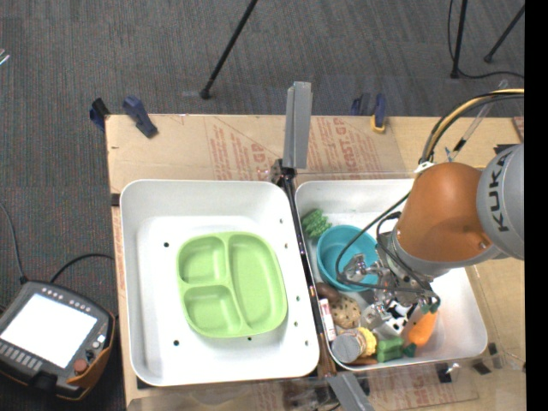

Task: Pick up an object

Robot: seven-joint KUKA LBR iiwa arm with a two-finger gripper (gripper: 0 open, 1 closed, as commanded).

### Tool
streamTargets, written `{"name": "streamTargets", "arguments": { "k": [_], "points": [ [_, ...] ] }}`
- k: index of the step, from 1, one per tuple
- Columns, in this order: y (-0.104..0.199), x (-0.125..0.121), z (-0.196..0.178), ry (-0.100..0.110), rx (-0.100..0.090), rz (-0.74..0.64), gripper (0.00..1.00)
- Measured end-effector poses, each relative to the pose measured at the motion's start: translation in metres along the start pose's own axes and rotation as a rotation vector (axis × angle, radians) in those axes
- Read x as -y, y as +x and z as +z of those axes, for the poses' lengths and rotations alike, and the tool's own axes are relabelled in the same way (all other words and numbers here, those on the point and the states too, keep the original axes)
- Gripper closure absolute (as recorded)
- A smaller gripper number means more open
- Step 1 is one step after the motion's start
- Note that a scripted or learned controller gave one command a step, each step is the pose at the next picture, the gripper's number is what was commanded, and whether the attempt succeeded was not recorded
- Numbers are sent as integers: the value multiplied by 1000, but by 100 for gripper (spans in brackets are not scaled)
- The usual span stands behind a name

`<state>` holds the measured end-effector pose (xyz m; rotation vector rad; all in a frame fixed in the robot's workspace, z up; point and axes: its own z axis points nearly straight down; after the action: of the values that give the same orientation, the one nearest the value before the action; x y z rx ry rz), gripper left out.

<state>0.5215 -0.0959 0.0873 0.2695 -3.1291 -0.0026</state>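
Tool [396, 302] hangs low in the right bin [467, 332] among crowded toys; its grip I cannot tell. Clutter could make it nudge things or catch two. An orange carrot toy [420, 330] lies just beside it, a teal bowl [341, 251] to its left.

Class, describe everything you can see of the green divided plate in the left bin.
The green divided plate is pale lime, looks like smooth plastic, and has rounded corners. Raised ridges split it into three compartments: two smaller ones on the view's left, one long one on the right. All three look bare. It lies flat and slightly rotated on the floor of the left white bin, near the middle, touching nothing else.
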Motion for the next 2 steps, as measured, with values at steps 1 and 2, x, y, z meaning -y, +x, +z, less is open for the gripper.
{"name": "streamTargets", "arguments": {
  "k": [1, 2],
  "points": [
    [-21, -10, 0, 0, 1, 66, 0],
    [-6, -11, 0, 0, 1, 259, 0]
  ]
}}
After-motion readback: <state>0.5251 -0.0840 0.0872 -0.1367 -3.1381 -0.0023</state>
